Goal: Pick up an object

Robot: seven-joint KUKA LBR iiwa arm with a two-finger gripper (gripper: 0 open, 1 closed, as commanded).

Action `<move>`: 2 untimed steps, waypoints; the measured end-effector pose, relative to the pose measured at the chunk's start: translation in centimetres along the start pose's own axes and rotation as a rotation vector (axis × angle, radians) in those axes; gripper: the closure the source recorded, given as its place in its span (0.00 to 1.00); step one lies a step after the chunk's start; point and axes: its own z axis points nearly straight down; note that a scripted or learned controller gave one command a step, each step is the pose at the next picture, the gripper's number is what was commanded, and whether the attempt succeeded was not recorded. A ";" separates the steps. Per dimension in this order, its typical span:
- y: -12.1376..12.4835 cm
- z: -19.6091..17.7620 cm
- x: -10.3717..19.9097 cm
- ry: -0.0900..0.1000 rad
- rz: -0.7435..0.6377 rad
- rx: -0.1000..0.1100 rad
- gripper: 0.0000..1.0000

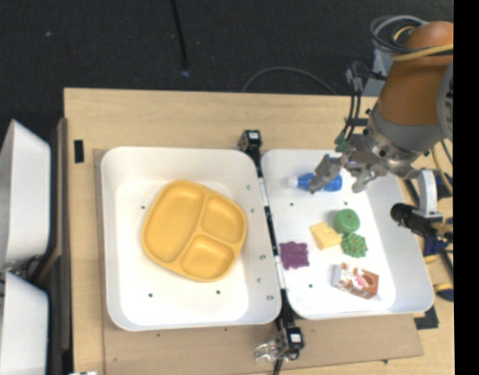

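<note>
Gripper (pixel 342 175): fingers spread wide, gripping nothing, over right bin's (pixel 407 287) far edge.
Blue object (pixel 309 182): beside left finger.
Tray (pixel 194 230): mid left bin (pixel 122 287).

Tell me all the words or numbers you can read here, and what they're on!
None can be read.
The red and white packet has printing on it, but it's too small and blurry to make out.
The yellow tray and the blue thing by the claw look plain.
</note>
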 end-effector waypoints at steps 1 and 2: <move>0.2 -0.7 0.0 -0.001 -0.002 -0.013 0.00; 0.5 5.5 0.3 -0.003 0.001 -0.007 0.00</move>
